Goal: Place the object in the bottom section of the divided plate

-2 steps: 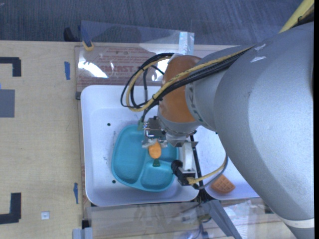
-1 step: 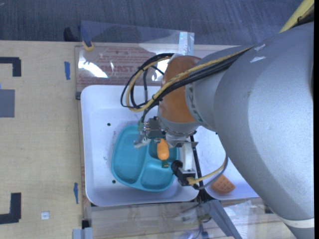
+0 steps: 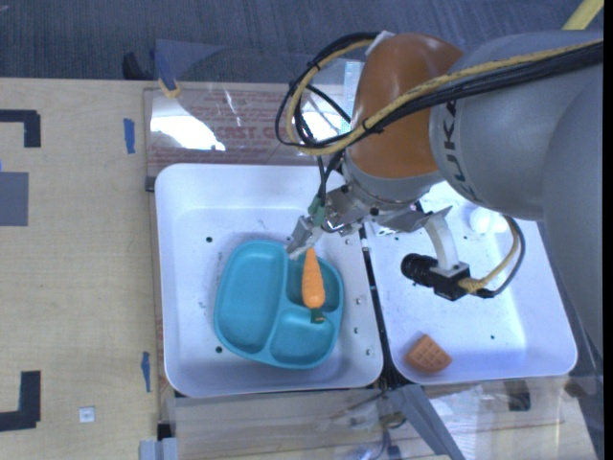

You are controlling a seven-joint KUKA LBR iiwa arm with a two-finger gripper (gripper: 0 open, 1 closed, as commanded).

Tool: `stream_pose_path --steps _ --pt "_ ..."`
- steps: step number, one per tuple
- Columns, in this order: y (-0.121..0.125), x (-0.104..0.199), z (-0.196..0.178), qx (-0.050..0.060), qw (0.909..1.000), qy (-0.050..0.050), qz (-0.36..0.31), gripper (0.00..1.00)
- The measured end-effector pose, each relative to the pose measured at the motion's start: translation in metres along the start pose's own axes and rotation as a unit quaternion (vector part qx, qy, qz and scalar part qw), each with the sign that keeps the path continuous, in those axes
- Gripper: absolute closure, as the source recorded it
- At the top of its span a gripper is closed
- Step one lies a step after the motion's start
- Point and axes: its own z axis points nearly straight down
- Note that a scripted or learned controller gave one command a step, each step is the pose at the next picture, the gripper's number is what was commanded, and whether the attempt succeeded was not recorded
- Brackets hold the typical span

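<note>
Nearest camera: small orange waffle-textured block [image 3: 427, 354], low in right shallow white plastic bin [image 3: 536, 305], well apart from all else. Left shallow white plastic bin [image 3: 187, 257] carrying smooth teal divided plastic plate [image 3: 251, 305] with raised ridges, bare floor around its left and upper sides. Tapered orange plastic carrot [image 3: 312, 280] lying in plate's right-hand section, beside bin's right wall. End effector [image 3: 308, 235] poised just above carrot's upper tip; open or closed: cannot tell.
</note>
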Motion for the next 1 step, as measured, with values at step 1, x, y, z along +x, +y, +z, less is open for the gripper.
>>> stream_pose_path --steps 1 --pt "-0.0149 -0.0634 0.0434 0.005 0.9990 0.001 0.044 0.00"
